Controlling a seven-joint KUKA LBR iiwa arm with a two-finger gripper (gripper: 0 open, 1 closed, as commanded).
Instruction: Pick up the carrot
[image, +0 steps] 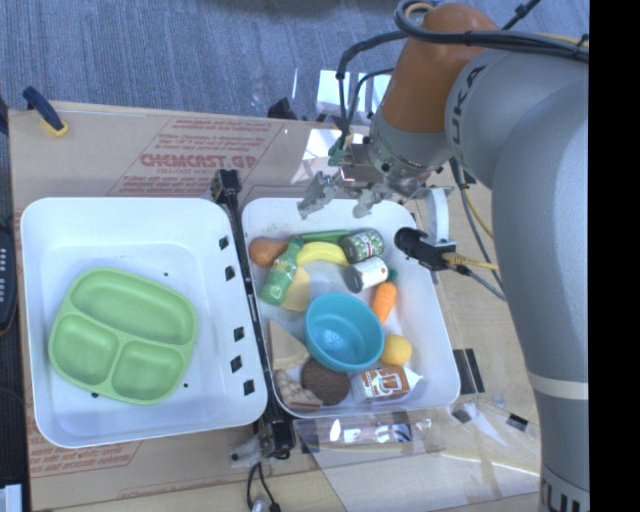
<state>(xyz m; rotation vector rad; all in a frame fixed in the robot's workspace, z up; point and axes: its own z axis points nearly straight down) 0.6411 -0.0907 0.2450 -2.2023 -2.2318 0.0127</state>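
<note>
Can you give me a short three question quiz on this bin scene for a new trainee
1. True or false: the carrot lies in the left bin.
2. What touches the carrot's lower left? A) blue bowl B) green tray C) banana
3. Fill in: the gripper hangs over the right bin's ____ edge.

Key: 1 false; 2 A; 3 far.

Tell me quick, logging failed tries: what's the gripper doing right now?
Gripper: open, holding nothing, above the right bin's far edge; the carrot lies in the bin.
</note>
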